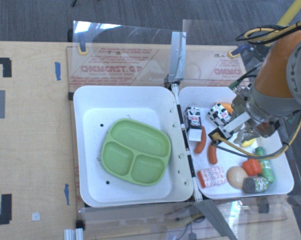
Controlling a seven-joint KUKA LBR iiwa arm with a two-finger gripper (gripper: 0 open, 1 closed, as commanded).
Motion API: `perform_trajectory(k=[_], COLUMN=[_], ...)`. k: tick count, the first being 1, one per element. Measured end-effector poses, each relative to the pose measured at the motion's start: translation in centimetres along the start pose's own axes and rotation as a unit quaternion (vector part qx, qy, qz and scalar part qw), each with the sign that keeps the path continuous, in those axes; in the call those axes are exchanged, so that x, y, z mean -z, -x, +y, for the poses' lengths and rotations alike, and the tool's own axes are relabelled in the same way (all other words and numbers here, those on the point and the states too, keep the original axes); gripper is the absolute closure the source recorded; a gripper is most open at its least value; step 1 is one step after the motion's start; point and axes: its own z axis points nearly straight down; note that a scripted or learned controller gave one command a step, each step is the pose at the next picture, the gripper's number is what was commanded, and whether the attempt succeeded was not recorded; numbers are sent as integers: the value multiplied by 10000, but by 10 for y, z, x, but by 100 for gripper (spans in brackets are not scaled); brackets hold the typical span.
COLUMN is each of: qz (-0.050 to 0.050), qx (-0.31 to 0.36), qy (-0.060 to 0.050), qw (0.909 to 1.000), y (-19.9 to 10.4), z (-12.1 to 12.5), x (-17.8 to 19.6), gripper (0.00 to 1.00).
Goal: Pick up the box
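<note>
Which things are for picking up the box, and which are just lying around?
For the job: red-and-white box, robot hand.

Lying around: green plate, two cow-print cartons, two sausages, bread roll, tomato, can.

The tool hides its own fingertips — a yellow item is half-covered.

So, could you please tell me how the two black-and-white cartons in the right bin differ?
The left carton stands beside the bin's left wall; the right carton sits further right, close to the gripper. The left carton looks upright and taller, the right carton tilted and squatter. Both share a cow-patch print.
</note>
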Motion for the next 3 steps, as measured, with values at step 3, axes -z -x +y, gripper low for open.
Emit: perform_trajectory(k=[3], qz=[-14], qx=[-648], qy=[-8], qw=[9979], y=[-27], z=[-95], x=[-47], gripper=[100])
